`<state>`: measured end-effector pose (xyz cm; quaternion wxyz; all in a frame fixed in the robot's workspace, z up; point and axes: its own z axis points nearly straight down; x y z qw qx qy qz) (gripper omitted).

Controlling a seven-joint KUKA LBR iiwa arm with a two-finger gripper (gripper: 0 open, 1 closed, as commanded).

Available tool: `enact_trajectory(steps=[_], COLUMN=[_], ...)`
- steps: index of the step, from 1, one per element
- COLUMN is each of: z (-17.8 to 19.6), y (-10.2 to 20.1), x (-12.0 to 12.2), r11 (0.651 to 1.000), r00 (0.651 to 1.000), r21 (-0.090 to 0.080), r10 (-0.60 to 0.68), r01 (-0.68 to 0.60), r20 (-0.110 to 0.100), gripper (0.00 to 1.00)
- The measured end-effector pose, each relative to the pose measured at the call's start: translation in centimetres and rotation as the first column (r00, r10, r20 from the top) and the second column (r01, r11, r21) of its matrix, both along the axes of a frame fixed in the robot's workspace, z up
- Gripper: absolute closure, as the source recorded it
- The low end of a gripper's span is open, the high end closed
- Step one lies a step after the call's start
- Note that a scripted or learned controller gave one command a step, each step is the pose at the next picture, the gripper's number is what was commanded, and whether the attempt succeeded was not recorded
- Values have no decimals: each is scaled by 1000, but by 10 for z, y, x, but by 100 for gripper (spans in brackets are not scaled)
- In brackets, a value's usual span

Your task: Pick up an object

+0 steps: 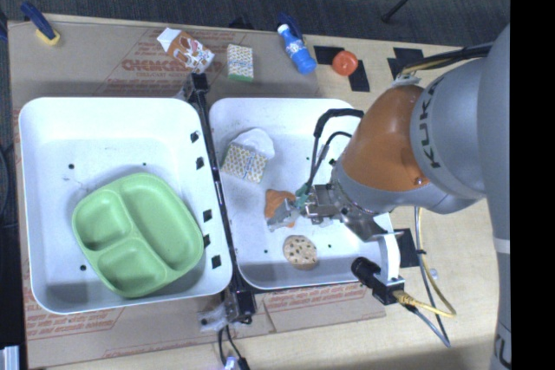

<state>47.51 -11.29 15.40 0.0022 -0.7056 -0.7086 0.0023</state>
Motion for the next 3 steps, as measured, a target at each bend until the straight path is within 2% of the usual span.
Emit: enact_trajectory(steps=[1, 2, 3], z=[-62, -52, 56], y=[18, 18, -3], x=[1, 1, 2], r11=[1000, 1000, 1000], r00=[1000, 1000, 1000], r21=[2, 2, 0], r10=[2, 8, 1], r01=[-2, -8, -1], r20=[4, 1, 7], gripper=[0, 100, 100])
